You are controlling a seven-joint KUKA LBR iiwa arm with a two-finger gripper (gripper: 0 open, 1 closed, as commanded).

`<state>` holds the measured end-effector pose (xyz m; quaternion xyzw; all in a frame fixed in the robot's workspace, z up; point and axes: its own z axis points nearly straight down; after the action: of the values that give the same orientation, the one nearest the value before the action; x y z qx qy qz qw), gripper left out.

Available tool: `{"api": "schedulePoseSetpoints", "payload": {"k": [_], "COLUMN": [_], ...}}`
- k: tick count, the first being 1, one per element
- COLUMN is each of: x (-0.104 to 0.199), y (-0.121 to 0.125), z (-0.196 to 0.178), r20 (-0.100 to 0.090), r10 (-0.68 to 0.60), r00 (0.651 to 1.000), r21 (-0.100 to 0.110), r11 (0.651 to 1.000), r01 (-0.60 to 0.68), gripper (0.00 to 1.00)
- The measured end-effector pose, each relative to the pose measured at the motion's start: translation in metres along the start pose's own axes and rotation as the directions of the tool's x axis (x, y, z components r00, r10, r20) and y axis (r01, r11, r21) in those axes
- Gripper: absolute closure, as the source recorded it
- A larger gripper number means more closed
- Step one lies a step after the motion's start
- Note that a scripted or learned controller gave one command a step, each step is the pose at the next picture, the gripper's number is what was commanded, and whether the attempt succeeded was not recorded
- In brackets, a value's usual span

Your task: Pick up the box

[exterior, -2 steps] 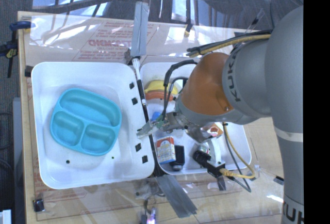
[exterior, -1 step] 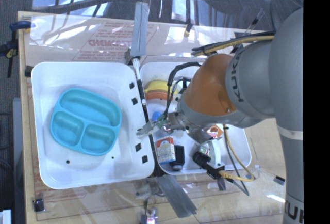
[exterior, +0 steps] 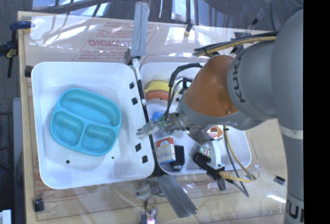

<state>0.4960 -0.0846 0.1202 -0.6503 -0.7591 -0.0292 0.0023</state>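
From the camera view I see the box (exterior: 164, 149) lying in the right bin (exterior: 242, 156) near its left wall, the gripper (exterior: 178, 127) hanging just above it, its state unreadable, so I'd descend squarely, clear of that wall.

Tray (exterior: 85, 121): smooth matt blue plastic. Bins (exterior: 41, 114): glossy white plastic. Box (exterior: 164, 149): prob. printed card.

You get bright, even overhead light. Glare streaks the clear sheet (exterior: 103, 32) along the bench's far edge. The white bins (exterior: 41, 130) nearly wash out; soft shadows under the arm (exterior: 268, 83). Focus is slightly soft.
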Motion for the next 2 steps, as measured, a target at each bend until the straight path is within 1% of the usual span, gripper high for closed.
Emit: {"api": "schedulePoseSetpoints", "payload": {"k": [1, 2], "x": [-0.0003, -0.0045], "y": [0.0010, 0.0031], "z": [-0.0003, 0.0002], "r20": [0.001, -0.003], "r10": [-0.015, -0.150], "r00": [1.000, 0.989], "r21": [0.003, -0.009], "r11": [1.000, 0.989], "r01": [0.015, 0.150], "gripper": [0.00, 0.00]}}
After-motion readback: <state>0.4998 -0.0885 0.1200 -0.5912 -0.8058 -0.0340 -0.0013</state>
